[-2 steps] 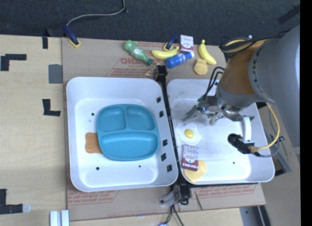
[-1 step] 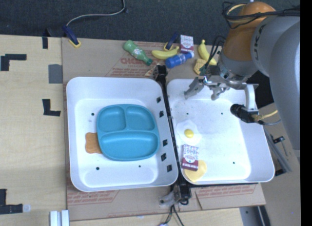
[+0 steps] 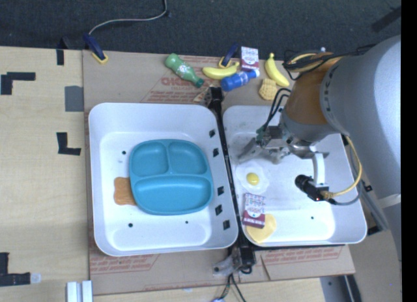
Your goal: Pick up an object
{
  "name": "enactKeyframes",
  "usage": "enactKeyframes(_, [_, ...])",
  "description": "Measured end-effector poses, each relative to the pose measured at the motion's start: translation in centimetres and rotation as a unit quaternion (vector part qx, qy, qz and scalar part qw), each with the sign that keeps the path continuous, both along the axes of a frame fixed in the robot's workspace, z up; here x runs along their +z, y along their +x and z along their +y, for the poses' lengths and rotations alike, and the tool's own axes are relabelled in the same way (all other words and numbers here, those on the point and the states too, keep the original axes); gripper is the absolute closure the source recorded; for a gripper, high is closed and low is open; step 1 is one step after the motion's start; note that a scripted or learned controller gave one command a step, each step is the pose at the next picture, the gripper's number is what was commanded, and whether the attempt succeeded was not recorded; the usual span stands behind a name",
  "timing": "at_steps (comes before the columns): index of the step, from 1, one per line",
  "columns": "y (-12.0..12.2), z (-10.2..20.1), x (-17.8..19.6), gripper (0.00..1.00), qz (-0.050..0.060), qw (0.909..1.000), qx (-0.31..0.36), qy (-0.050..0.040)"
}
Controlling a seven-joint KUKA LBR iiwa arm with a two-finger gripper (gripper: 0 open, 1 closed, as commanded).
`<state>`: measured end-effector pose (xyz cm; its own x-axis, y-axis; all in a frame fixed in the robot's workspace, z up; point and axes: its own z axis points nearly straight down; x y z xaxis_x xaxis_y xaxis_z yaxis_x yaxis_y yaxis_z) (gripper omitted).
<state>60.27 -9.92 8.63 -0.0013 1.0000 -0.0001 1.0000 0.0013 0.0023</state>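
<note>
In the right bin (image 3: 339, 229) lie a fried-egg toy (image 3: 253, 179), a small red and white carton (image 3: 253, 208) and, partly under the carton, a flat yellow piece (image 3: 262, 228). My gripper (image 3: 247, 150) hangs low over the upper left part of this bin, just above the egg and apart from it. Nothing shows in its grasp. The grey arm with its orange band (image 3: 311, 98) covers the bin's upper right. The left bin (image 3: 104, 131) holds a blue divided plate (image 3: 171, 176), with a tan slice (image 3: 122, 192) poking out from under its left edge.
Behind the bins, on the cardboard, lie a green bottle (image 3: 183, 70), two bananas (image 3: 220, 71) (image 3: 277, 72), a blue bottle (image 3: 236, 81), a small carton (image 3: 249, 56) and a yellow block (image 3: 267, 89). A black divider (image 3: 221, 157) separates the bins. A cable (image 3: 319, 193) loops off the wrist.
</note>
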Motion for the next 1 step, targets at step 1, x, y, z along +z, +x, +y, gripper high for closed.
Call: enactKeyframes(1, [4.22, -1.84, 4.24, 0.00, 0.001, 1.0000, 0.000, -0.0007])
